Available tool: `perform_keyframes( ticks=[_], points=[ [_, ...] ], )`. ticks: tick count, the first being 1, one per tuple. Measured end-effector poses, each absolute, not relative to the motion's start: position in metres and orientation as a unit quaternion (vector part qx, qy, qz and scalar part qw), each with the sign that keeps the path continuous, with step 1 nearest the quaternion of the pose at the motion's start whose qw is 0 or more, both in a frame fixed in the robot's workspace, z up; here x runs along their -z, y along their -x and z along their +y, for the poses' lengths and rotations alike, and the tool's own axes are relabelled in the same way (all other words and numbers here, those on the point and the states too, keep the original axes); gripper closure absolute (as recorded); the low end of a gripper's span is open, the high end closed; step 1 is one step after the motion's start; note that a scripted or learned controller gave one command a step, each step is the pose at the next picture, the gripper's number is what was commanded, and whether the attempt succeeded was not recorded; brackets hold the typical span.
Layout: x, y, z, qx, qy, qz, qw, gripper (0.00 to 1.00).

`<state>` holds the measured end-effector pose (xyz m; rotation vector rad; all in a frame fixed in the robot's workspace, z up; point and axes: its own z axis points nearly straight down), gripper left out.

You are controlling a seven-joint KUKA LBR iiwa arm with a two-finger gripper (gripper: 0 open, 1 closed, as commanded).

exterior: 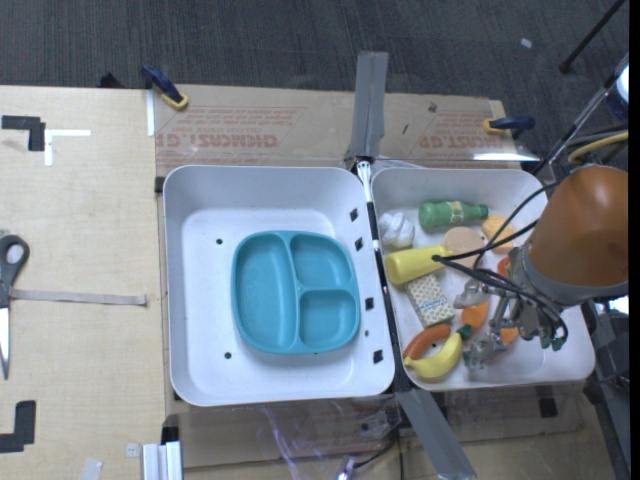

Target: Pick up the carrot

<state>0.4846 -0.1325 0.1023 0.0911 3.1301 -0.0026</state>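
Here, the carrot (pixel 428 339) lies in the right bin (pixel 560 368), touching the banana (pixel 440 360) at its near side. The gripper (pixel 487 346) hangs just beside the carrot (whether it is apart or together cannot be told). The teal plate (pixel 296 291) sits well apart.

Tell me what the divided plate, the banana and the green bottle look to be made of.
Divided plate: teal moulded plastic by the look, one even colour, soft sheen, rounded compartment walls.
Banana: probably toy plastic; uniform yellow with a smooth, slightly glossy skin.
Green bottle: likely plastic as well, smooth solid green with a paler band; too small to tell more.
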Motion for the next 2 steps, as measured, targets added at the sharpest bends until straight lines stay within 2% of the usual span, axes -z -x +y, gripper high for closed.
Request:
perform_keyframes(
  ticks=[1,2],
  points=[
    [-0.112,-0.487,-0.132,0.0016,-0.028,1.000,0.008,1.00],
    [-0.192,-0.494,-0.067,0.0000,-0.122,0.993,0.003,1.00]
  ],
)
